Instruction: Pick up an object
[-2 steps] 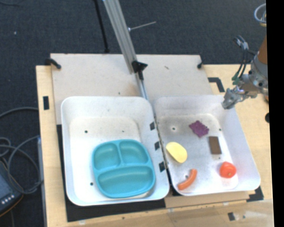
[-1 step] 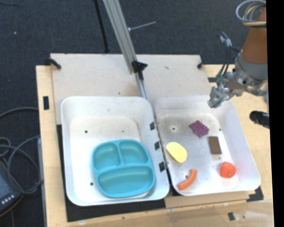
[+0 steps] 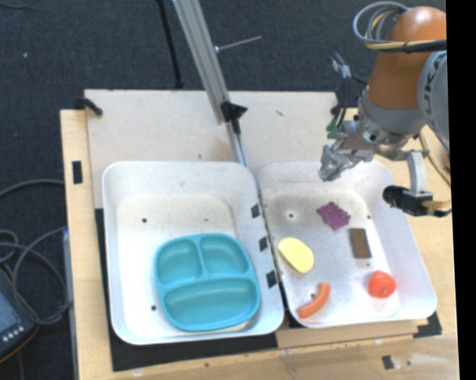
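The gripper (image 3: 331,168) is hanging over the far rim of the right bin (image 3: 403,242), pointing down and to the left from the grey wrist, and whether it is spread or pressed together cannot be told from this slant; nothing is showing between its tips. Just below it in the view, nearest of all, a purple object (image 3: 333,215) is lying on the bin floor, apart from the gripper. A little further down and to the right of that, a small brown block (image 3: 360,243) is resting on its side. Further out from the gripper, down and to the left, a yellow object (image 3: 296,255) is sitting near the bin's left wall. Beyond it, at the near edge, an orange carrot-shaped object (image 3: 315,299) is lying at a slant, and off to the lower right a red round object (image 3: 382,285) is sitting well apart from the gripper. To the gripper's left, across the divide, the left bin (image 3: 129,197) is carrying a blue divided plate (image 3: 207,281) in its near half. Both bins are resting side by side on the tabletop (image 3: 157,118), and a metal pole (image 3: 206,58) is rising at a slant behind them.
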`<action>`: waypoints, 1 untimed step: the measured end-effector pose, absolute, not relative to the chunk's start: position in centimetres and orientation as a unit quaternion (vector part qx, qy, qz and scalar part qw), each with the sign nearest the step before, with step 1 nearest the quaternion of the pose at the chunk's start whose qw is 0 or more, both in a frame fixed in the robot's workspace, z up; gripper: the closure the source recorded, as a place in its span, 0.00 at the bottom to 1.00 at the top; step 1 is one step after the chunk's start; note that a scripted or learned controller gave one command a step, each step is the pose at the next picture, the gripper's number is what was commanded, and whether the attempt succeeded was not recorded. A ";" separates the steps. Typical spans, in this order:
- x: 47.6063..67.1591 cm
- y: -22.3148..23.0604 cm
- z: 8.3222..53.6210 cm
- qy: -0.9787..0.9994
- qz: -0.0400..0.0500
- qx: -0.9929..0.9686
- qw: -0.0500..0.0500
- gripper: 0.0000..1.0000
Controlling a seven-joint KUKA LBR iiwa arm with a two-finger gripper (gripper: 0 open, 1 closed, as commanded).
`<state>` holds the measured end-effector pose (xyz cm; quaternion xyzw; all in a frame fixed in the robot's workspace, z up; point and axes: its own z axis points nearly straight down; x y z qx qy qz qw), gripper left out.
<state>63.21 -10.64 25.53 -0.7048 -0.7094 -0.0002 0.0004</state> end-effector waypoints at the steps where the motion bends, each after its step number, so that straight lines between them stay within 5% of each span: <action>1: 63.4 -5.3 24.4 -0.709 0.000 -0.705 0.001 1.00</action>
